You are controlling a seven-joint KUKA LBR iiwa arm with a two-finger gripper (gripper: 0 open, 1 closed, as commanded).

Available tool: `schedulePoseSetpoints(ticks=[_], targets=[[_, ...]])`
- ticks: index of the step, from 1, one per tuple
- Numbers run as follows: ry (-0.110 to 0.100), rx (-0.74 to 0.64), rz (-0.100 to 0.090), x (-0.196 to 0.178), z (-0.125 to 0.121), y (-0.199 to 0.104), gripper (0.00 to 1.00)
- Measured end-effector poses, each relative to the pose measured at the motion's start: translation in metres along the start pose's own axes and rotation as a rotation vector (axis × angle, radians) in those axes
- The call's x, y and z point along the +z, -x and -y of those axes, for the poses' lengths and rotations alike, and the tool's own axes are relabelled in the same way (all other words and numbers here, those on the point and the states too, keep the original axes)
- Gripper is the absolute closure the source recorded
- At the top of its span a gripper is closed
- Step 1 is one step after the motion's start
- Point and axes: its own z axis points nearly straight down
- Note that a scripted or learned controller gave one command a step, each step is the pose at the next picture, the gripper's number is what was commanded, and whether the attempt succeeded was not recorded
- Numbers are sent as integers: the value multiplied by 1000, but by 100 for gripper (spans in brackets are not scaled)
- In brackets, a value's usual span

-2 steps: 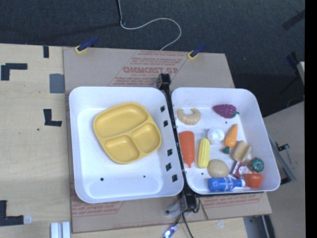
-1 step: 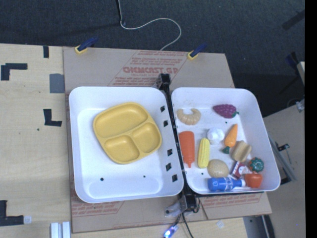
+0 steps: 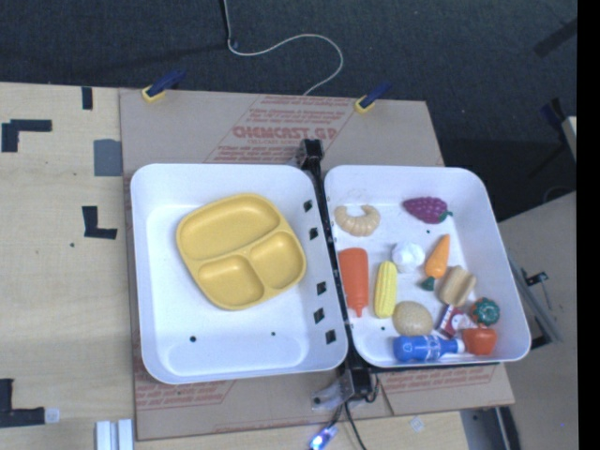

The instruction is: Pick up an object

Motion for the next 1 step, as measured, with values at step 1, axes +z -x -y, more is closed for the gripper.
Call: schedulePoseSetpoints(ticks=[1], targets=[[-10, 2, -3, 21, 0, 0, 100]])
